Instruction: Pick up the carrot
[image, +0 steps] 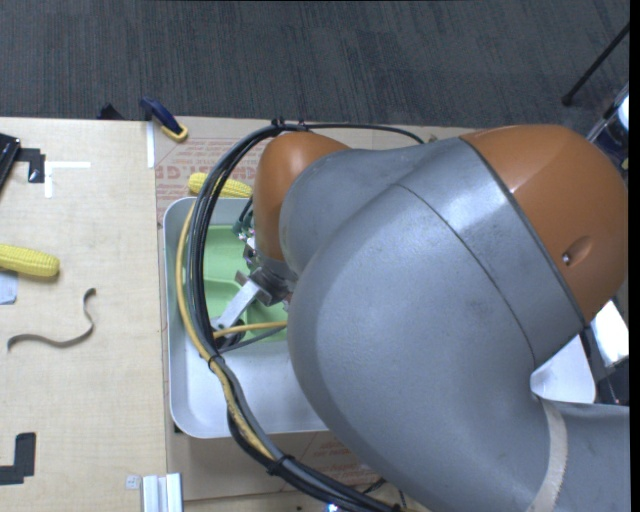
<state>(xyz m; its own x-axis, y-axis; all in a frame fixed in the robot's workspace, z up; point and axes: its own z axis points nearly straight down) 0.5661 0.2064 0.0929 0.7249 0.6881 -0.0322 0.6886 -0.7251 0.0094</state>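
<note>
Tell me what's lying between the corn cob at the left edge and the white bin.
A thin brown curly strip lies on the bench between the corn cob and the white bin, in the camera view.

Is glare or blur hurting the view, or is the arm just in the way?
Camera view: even light, no strong glare; the arm looms large and soft-edged, covering most of the bin. The corn on the bench is sharp.

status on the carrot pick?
Arm low over the bin, covering most of it. Gripper above green item. Carrot not identifiable.
</note>
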